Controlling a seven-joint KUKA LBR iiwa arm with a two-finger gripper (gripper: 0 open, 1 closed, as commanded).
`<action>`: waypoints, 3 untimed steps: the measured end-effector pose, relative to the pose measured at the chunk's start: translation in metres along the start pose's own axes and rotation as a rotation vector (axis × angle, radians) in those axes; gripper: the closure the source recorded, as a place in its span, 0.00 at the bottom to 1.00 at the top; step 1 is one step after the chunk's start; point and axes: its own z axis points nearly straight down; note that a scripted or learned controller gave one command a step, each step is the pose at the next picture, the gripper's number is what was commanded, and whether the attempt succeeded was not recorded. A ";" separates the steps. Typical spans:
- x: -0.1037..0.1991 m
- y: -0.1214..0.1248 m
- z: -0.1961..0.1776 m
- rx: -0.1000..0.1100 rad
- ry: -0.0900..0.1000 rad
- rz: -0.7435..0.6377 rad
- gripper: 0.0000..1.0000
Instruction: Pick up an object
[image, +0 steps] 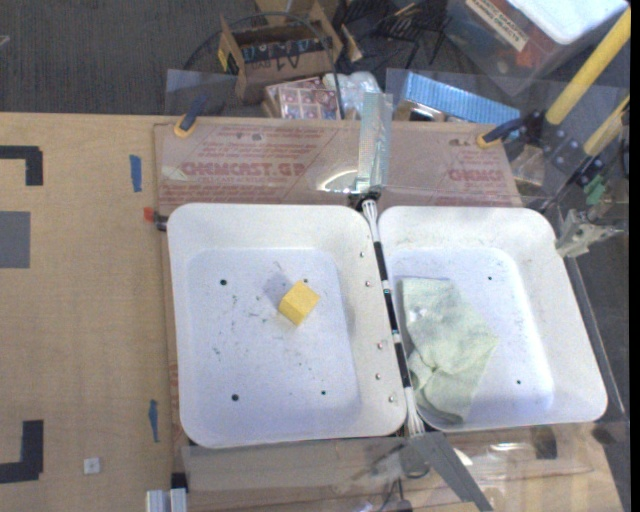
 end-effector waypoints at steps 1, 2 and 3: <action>0.068 -0.018 0.135 0.007 0.002 0.292 1.00; 0.001 0.007 0.121 0.001 -0.001 0.128 1.00; 0.035 -0.048 0.194 -0.005 -0.001 -0.052 1.00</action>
